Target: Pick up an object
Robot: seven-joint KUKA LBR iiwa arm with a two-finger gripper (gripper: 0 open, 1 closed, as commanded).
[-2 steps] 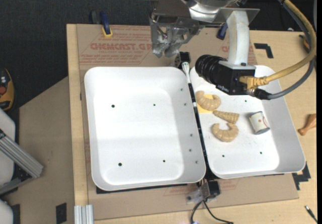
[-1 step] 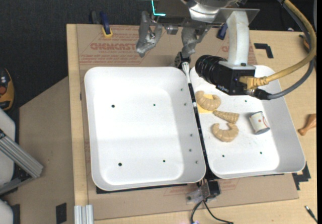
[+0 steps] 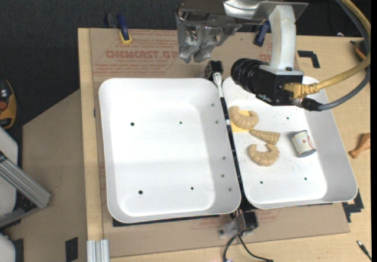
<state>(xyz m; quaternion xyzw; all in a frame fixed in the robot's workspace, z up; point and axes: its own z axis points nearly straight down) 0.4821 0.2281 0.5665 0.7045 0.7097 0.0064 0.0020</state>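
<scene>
The claw (image 3: 197,49) hangs over the tabletop (image 3: 147,55) behind the bins, and whether its fingers are apart cannot be told. Below and to its right, in the right bin (image 3: 330,190), lie three tan curved pieces (image 3: 263,154): two curl like hooks, the middle one tapers with its long axis slanting down-right. Farther right lies a small grey cylinder (image 3: 303,143) on its side.

Two bins sit side by side on the desk (image 3: 88,137), touching along their inner edges. In the right bin (image 3: 330,184), three croissant-shaped pieces (image 3: 262,137) cluster near its left wall, with a small can (image 3: 302,143) lying just right of them. The hand (image 3: 197,43) hangs behind the left bin (image 3: 159,155).
</scene>
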